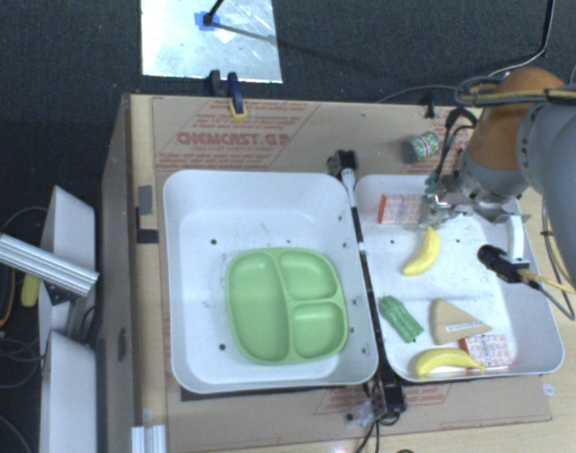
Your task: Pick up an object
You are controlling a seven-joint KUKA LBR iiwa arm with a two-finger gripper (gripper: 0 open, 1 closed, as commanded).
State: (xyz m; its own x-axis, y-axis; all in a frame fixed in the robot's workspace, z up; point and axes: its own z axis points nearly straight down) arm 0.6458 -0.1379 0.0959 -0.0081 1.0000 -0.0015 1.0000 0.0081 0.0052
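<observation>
At the bench's left side, the left bin [189, 253] is white and shallow. It holds one thing, a green divided plate [286, 305] with three compartments, lying flat toward the bin's near right corner.

- Divider between the bins, then the right bin [538, 333], where the pickable things lie.
- Far left corner: small red-and-white carton [398, 209], lying flat.
- Just nearer than it: upper banana [421, 252], yellow, slanted, top end pointing toward the back of the bin.
- Near left: green ridged piece [399, 317], lying close to the divider.
- Right of that: tan wedge [455, 319]. Nearer the front rim is the lower banana [444, 361], curved along the rim.
- A red-and-white packet [493, 349] sits just beside the lower banana's right end and close to the wedge.
- Outside the bins, on the brown bench top [250, 135] behind the right bin: a small can [423, 146] on its side.

The gripper [441, 201] hangs low over the back of the right bin, just right of the carton and just beyond the upper banana's top end. From this angle I cannot tell whether it is open or closed, nor whether it touches either one. Nothing shows in its grasp. The grey arm with its orange band comes in from the right edge.
</observation>
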